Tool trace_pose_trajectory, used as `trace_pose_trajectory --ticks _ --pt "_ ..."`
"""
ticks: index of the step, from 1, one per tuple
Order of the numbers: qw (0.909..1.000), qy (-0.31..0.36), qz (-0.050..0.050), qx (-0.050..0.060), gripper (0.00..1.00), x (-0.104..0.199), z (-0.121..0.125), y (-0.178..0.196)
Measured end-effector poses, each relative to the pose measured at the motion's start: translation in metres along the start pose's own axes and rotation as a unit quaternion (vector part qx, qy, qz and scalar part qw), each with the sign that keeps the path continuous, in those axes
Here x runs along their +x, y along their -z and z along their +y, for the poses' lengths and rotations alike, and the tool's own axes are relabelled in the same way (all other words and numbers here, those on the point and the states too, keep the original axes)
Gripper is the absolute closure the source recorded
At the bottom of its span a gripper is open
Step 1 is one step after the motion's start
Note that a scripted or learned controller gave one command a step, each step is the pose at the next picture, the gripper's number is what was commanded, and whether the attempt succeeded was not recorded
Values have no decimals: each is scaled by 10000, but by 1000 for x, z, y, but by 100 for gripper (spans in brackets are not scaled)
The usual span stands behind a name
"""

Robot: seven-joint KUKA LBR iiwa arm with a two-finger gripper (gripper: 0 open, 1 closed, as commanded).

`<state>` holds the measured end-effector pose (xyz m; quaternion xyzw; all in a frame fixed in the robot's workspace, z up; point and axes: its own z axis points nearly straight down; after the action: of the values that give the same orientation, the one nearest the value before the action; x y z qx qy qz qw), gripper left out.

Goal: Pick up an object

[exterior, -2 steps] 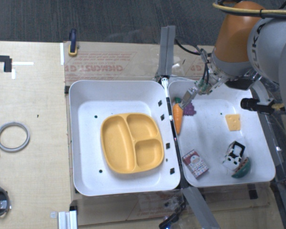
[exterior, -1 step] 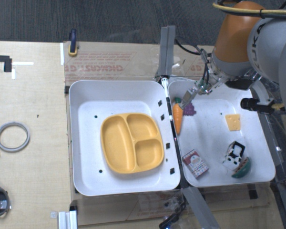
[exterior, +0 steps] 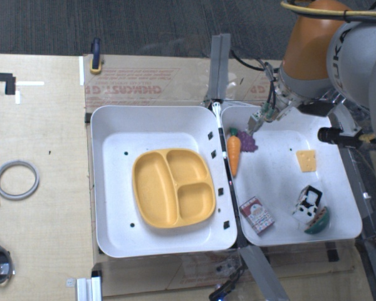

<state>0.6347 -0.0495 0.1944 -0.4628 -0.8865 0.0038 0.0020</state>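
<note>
Grey metal claw [exterior: 258, 121] hangs over the right white plastic bin [exterior: 282, 227], its tip just above a purple grape cluster [exterior: 247, 142]; whether it grips anything I cannot tell. An orange toy carrot [exterior: 234, 153] lies just beside the grapes.

One camera, fixed above the bench [exterior: 37, 124], looks down at a slant from the near side, far enough back to take in both white bins: the left bin [exterior: 106, 187] and the right bin [exterior: 338, 187] side by side. Dark carpet [exterior: 144, 11] fills the top. The arm [exterior: 338, 42] enters from the right.
</note>
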Motion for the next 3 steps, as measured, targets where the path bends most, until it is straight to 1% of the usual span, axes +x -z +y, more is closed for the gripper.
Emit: trace_pose_trajectory --ticks 1,3 --pt "10000 -1 2 1 0 0 0 0" --pt "10000 -2 2 1 0 0 0 0"
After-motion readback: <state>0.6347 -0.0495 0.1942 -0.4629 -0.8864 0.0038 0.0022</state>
